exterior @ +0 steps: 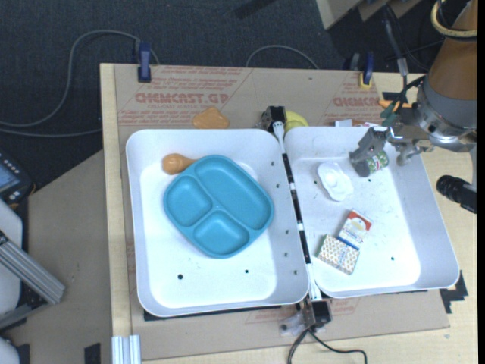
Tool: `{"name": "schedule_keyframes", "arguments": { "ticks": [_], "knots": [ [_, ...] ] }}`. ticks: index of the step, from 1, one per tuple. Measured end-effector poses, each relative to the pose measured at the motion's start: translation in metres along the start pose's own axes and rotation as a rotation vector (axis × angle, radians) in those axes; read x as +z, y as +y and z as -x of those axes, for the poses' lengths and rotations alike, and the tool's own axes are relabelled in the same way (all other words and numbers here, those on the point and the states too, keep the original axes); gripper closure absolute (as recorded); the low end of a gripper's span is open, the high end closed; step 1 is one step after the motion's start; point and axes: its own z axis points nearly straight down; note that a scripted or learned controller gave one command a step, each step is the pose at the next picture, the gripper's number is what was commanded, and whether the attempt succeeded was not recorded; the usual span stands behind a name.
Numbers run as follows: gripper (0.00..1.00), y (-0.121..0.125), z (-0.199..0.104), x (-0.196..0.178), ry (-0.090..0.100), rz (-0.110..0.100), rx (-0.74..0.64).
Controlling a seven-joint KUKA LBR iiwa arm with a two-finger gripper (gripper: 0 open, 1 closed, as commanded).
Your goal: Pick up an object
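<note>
My gripper (370,156) hangs over the back of the right bin (409,275), reaching in from the right on the grey arm with its orange band (456,68). A small dark and greenish shape sits at its tip; I cannot tell whether that is an object or part of the gripper. Just in front and to the left of the gripper, a white crumpled object (335,180) lies on the bin floor. Nearer the front lie a small red, white and blue box (355,230) and a patterned box (338,254), touching each other.
The left bin (151,271) holds a blue divided plate (218,203) and an orange-brown lump (176,163) at its back left. Behind the bins, on the board, lie an orange piece (211,118) and a yellow object (295,120). Blue clamps and cables run along the back edge.
</note>
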Motion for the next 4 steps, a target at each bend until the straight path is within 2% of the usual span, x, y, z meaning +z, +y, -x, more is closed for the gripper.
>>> {"name": "schedule_keyframes", "arguments": {
  "ticks": [1, 2, 3, 4],
  "knots": [
    [0.00, -0.017, 0.031, 0.101, 0.001, -0.010, 0.004],
    [0.00, -0.042, 0.007, 0.187, -0.007, 0.014, 0.002],
    [1.00, -0.039, 0.009, 0.171, -0.009, 0.022, 0.003],
    [0.00, -0.040, 0.009, 0.172, -0.009, 0.019, 0.003]
  ]
}}
